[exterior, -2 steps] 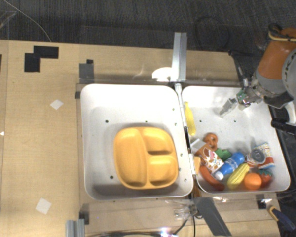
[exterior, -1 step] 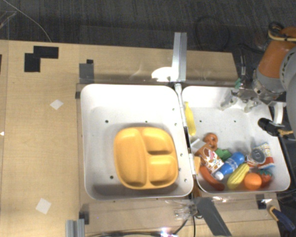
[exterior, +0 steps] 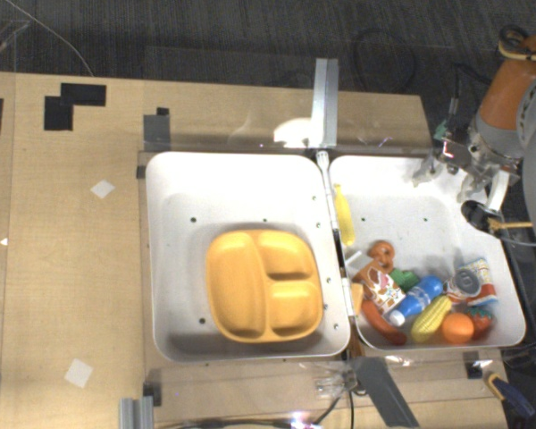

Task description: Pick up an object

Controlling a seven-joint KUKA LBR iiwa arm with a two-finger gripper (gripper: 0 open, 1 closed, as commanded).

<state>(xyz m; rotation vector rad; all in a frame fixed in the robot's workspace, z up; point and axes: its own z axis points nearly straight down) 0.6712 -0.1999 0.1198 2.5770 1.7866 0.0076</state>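
Observation:
My gripper (exterior: 447,175) hangs over the far right corner of the right bin (exterior: 402,199), its fingers open and nothing between them. The objects lie apart from it, heaped in the near part of that bin: an orange-brown toy figure (exterior: 380,259), a blue bottle (exterior: 413,298), a yellow banana-shaped toy (exterior: 431,316), an orange ball (exterior: 458,327), a red piece (exterior: 378,320) and a small can (exterior: 469,281). A slim yellow item (exterior: 342,213) lies along the bin's left wall.
A yellow divided plate (exterior: 266,284) fills the near middle of the left bin (exterior: 196,186). A metal post (exterior: 326,105) stands behind the wall between the bins. Cables run past the right bin's right edge.

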